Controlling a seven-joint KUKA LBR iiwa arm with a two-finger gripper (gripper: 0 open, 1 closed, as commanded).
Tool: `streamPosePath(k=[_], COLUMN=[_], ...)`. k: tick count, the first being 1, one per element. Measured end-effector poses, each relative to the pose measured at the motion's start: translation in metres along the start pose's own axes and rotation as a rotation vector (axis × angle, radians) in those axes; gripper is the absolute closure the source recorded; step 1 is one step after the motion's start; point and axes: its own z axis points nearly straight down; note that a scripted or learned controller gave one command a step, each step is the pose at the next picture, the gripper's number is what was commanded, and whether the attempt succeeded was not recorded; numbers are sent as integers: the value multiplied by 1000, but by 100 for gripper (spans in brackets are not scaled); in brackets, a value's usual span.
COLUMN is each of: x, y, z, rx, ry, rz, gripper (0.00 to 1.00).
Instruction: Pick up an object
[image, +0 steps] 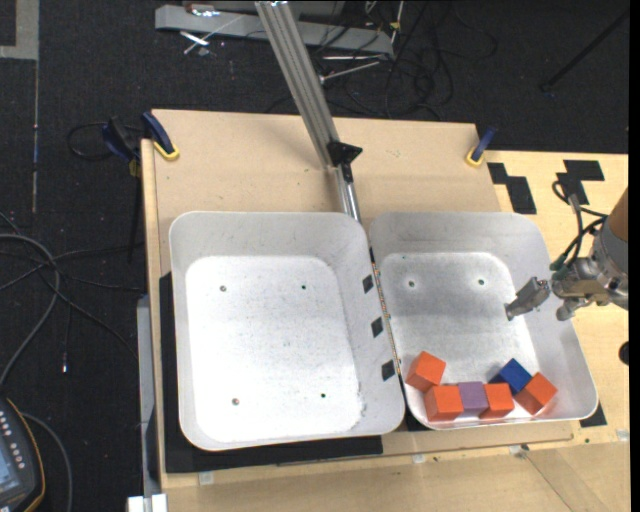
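Note:
Several small blocks lie along the near edge of the right bin (450, 235): an orange block (427, 369), another orange one (445, 402), a purple block (472, 398), an orange block (499, 399), a blue block (515, 375) and an orange block (538, 393). My gripper (545, 300) hangs over the right side of this bin, above and behind the blocks. Its two fingers are spread apart with nothing between them.
The left bin (190, 240) sits beside the right one on the wooden bench. A metal pole (305, 85) slants down from the top to the gap between the bins. Clamps (160, 135) sit at the bench's back corners.

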Motion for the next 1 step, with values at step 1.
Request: streamPosePath(k=[1], x=[1], y=[68], z=[111], rx=[-3], ry=[-3], rz=[-5], gripper=[0])
